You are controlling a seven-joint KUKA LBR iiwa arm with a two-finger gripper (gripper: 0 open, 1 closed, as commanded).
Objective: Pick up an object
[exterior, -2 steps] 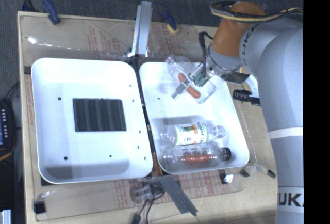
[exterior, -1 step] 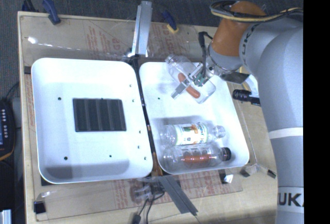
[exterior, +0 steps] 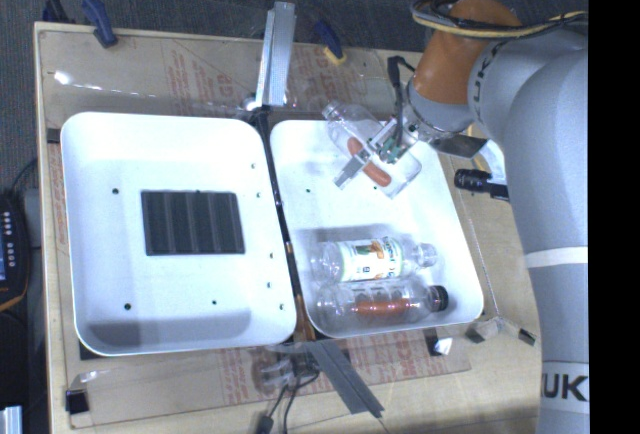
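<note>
— Flooring: dark grey carpet behind a pale wooden bench [exterior: 60, 72] with blue clamps [exterior: 98, 20] along its far edge. What sits largest on it?

— Item one, the grey arm [exterior: 540, 152], orange band above the wrist, coming in from the right side. Item two, left bin [exterior: 90, 152], white, with a dark ribbed panel [exterior: 193, 222] at its middle. Item three, right bin [exterior: 300, 152], white, touching the left one along the shared edge.

— Contents of the right bin?

— Labelled clear bottle [exterior: 372, 260] lying on its side near the front edge; a second clear bottle with a dark cap [exterior: 382, 303] just beside it, against the front wall. A third clear bottle with red contents [exterior: 366, 160] at the far end, tilted.

— And the gripper [exterior: 388, 147]?

— Over that far bottle, touching it; whether spread or pinching, I cannot tell.
</note>
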